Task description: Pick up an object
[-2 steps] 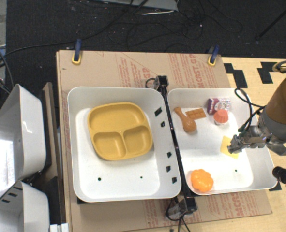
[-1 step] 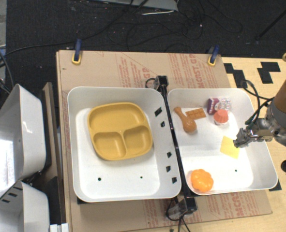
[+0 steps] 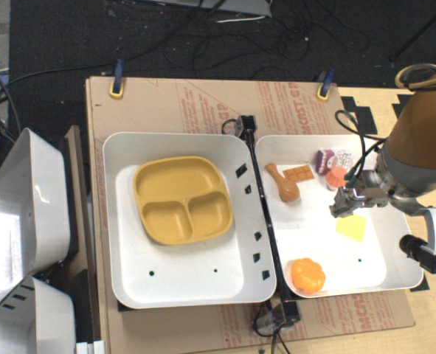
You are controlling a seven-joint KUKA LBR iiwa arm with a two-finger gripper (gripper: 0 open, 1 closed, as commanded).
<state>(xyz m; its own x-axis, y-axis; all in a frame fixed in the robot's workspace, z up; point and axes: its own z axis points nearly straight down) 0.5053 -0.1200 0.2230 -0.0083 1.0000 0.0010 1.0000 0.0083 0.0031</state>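
Note:
The right bin (image 3: pixel 306 227) holds several small objects. A yellow flat piece (image 3: pixel 353 228) lies near its middle right. An orange round fruit (image 3: pixel 307 275) sits at the front rim. A brown wooden spoon (image 3: pixel 282 184) and an orange-brown cracker (image 3: pixel 299 173) lie at the back left. A purple and white packet (image 3: pixel 331 158) and a small red item (image 3: pixel 336 176) rest at the back. My gripper (image 3: pixel 344 205) hangs low over the bin, just above the yellow piece and in front of the red item. Nothing visible sits between its fingers.
The left bin (image 3: pixel 122 257) carries a yellow divided plate (image 3: pixel 182 199). A black divider with clips (image 3: pixel 260 205) runs between the bins. Clamps (image 3: pixel 116 87) hold the cardboard bench top at the back. White containers (image 3: pixel 22 212) stand off the bench at the left.

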